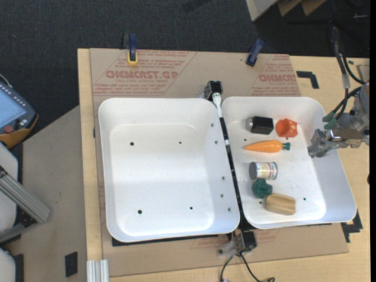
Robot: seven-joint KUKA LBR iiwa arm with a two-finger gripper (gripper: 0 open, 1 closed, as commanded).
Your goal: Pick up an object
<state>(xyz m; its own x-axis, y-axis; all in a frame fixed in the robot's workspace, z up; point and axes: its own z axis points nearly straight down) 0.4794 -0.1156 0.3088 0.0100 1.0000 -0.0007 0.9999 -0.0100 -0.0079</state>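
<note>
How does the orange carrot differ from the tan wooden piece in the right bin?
The carrot is bright orange, long and tapered with a green end; the wooden piece is tan, short and blunt. The carrot lies mid-bin, pointing left; the wooden piece sits near the front edge, beside a green object. Both lie flat in the right bin, apart from the gripper.

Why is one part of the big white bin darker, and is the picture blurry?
Camera view: a soft grey shadow lies across the left bin's floor; light is even, without harsh glare; the carrot looks sharp, while the gripper at the right bin's edge looks slightly soft.
</note>
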